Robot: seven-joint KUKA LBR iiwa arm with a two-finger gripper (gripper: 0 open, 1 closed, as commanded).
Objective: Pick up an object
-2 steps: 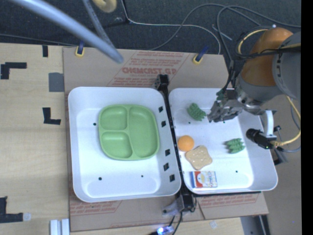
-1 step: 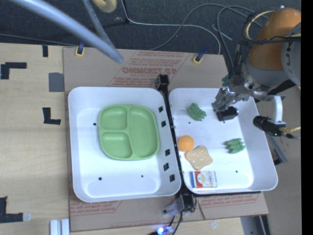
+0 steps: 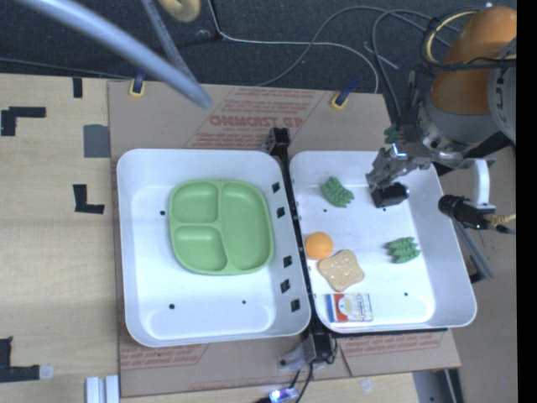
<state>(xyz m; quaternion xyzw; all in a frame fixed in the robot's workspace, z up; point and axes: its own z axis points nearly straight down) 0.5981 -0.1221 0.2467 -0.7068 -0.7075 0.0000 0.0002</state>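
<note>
The right bin (image 3: 436,305) holds several small objects: a green leafy piece (image 3: 337,192) at the upper left, another green piece (image 3: 404,249) at the right, an orange ball (image 3: 318,245), a tan toast-like slice (image 3: 340,269) just below it, and a white card with red and blue print (image 3: 348,307) near the front. My gripper (image 3: 387,183) hangs over the bin's upper right part, to the right of the first green piece. Nothing shows between its dark fingers.
The left bin (image 3: 143,250) holds a green divided plate (image 3: 222,226). A black divider (image 3: 289,225) runs between the bins. Cables (image 3: 336,32) trail across the dark floor behind. A grey pole (image 3: 109,32) crosses the upper left.
</note>
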